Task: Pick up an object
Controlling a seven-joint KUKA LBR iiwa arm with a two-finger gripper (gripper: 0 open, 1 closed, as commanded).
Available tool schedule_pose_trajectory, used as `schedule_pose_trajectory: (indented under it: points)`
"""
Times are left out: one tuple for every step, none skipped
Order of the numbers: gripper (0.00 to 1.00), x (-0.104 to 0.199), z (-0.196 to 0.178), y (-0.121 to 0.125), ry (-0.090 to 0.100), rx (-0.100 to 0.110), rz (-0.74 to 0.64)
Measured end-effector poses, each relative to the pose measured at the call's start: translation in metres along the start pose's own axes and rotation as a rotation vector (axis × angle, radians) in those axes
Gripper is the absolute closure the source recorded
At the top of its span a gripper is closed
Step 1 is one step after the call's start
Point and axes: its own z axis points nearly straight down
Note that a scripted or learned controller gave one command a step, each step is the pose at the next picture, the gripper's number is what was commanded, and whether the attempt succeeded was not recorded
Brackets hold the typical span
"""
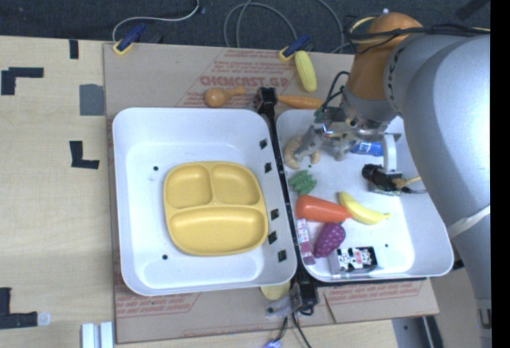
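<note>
End effector [339, 135] low at right bin's [422, 247] far edge beside a tan toy [300, 149]; finger state indeterminate, nothing visibly lifted, pick pending.

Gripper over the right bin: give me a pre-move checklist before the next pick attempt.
1. Gripper over right bin: ok.
2. Object between its tips: cannot tell, the wrist hides them.
3. Tan toy below gripper, close to bin's left wall: not ok, tight.
4. Carrot, banana and grapes crowded, touching: not ok.
5. Yellow tray in left bin, away from gripper: ok.
</note>
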Motion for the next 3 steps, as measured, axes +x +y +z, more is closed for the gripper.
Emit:
schedule_pose_trajectory:
  points:
    - [0.00,0.0000,0.0000,0.0001,0.000,0.000,0.000]
    - [0.00,0.0007,-0.0001,0.0000,-0.002,-0.001,0.001]
    - [0.00,0.0021,-0.0002,-0.0001,-0.003,-0.001,0.002]
